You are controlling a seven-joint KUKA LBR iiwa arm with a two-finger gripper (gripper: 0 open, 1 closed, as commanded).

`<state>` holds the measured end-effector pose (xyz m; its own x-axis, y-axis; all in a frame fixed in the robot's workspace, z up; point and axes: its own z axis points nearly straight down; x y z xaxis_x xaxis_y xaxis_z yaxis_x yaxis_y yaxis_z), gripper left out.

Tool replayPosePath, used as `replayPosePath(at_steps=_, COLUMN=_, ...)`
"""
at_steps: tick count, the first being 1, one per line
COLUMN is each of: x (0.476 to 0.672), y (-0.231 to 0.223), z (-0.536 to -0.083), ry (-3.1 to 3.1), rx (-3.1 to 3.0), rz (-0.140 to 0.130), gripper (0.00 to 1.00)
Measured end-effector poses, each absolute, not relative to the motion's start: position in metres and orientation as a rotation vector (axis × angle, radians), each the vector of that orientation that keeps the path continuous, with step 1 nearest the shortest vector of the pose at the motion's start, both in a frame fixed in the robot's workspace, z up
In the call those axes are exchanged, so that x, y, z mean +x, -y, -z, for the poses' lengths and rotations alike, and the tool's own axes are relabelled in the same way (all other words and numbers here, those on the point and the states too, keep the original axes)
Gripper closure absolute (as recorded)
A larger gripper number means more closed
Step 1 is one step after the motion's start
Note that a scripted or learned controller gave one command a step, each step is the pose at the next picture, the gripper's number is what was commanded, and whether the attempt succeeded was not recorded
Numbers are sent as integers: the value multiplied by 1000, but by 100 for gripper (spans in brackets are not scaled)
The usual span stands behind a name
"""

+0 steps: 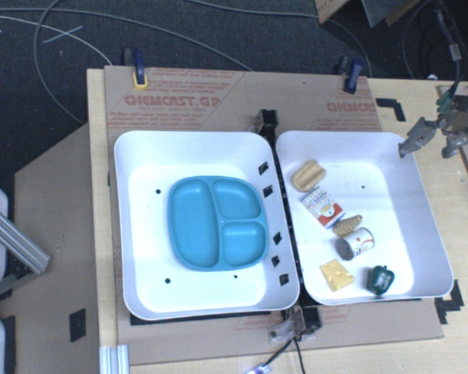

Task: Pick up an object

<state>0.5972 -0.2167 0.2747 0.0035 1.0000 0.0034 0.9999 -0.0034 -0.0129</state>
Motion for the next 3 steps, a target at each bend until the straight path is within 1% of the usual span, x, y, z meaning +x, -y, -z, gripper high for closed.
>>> replayPosePath(at_steps=1, x=599, y=216, z=-283, ry=2222, rx=-2221, rz=0, gripper=0)
replayPosePath(at_steps=2, x=597, y=219, z=-221, ry=2217, rx=-2218, rz=-4, gripper=0)
replayPosePath(at_steps=3, x=607, y=218, z=-170, ry=2220, rx=-2216, rz=-3, gripper=0)
